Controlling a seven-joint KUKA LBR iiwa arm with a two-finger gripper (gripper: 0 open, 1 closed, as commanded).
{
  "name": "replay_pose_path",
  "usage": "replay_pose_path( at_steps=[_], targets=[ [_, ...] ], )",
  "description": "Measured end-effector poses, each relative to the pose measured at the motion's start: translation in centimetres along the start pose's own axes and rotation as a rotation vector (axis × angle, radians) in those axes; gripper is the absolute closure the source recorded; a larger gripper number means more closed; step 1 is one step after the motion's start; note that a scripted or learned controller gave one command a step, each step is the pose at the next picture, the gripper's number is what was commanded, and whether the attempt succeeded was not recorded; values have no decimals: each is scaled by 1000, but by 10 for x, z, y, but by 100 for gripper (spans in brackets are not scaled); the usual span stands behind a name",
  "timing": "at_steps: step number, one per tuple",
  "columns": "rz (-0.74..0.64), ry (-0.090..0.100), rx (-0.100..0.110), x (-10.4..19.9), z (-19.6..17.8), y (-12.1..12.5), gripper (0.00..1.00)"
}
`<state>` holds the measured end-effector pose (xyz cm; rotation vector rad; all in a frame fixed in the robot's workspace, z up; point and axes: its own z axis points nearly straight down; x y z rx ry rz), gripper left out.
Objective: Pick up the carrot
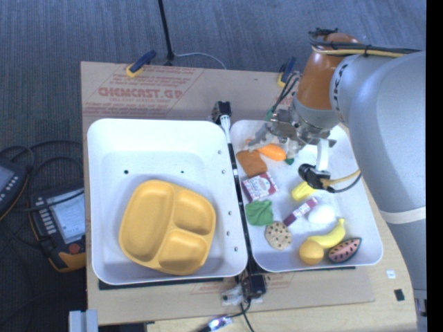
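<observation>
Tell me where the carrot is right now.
The carrot lies near the far end of the right bin, just below the gripper and beside the brown bread-like piece.

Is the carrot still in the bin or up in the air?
In the bin. The carrot lies on the right bin's floor beside the gripper, not visibly lifted.

Floor (83, 19) is dark blue-grey carpet w/ a fine ribbed weave, lit evenly, brighter toward the top right. The counter (208, 88) is topped w/ a tan cardboard sheet printed in red lettering, held by a blue-and-yellow clamp (140, 62) at the back left edge; a thin black pole (163, 19) rises behind it w/ a light cable (201, 57) curling near its base. Left of the counter, on the floor, lie black cables (28, 154) and a handheld control pendant (59, 220) w/ a grey screen and orange trim.
</observation>
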<state>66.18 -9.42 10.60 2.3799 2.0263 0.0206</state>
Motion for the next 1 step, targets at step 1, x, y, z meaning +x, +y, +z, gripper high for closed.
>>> replay_pose_path(
  at_steps=[1],
  targets=[
    [-9,-12,16,-4,-11,-2,100]
  ],
)
